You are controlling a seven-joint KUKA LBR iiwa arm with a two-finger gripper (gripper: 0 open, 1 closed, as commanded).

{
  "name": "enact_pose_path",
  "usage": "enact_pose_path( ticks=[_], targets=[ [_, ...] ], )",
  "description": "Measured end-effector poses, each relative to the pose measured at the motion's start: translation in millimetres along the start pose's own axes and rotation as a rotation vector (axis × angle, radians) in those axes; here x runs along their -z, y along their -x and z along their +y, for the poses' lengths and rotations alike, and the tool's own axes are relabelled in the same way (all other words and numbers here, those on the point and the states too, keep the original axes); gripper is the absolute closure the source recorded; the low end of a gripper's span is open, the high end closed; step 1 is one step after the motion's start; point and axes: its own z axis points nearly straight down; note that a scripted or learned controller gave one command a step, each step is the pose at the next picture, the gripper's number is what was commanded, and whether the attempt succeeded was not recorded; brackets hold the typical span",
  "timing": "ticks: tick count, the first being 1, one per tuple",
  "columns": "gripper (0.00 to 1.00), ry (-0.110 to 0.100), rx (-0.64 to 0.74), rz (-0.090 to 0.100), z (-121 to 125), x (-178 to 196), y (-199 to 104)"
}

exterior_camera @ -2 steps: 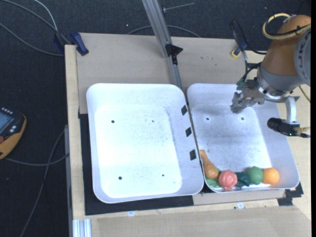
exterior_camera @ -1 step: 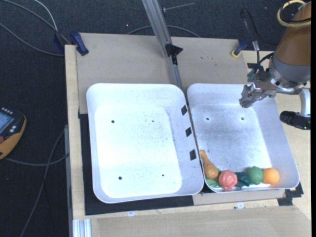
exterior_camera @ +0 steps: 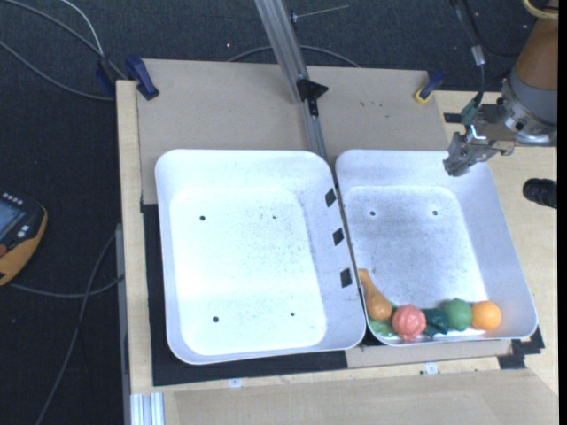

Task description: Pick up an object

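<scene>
Several small toys lie in a row along the near edge of the right bin (exterior_camera: 496,228): an orange carrot-shaped piece (exterior_camera: 374,297), a pink ball-like toy (exterior_camera: 408,321), a green round toy (exterior_camera: 457,312) with a dark teal piece (exterior_camera: 438,323) beside it, and an orange ball (exterior_camera: 486,315). My gripper (exterior_camera: 459,161) hangs over the far right corner of that bin, well away from the toys. Nothing shows between its fingers.
The left bin (exterior_camera: 173,237) sits beside the right one, with black clips (exterior_camera: 337,235) along the shared wall. A slanted metal pole (exterior_camera: 285,42) rises behind the bins. Blue (exterior_camera: 142,78) and yellow (exterior_camera: 430,87) clamps hold the board's far corners.
</scene>
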Motion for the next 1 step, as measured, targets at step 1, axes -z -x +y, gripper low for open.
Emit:
enact_pose_path(
  ticks=[1],
  targets=[
    [1.00,-0.006,0.003,0.002,-7.7,-14.0,-49.3]
  ],
)
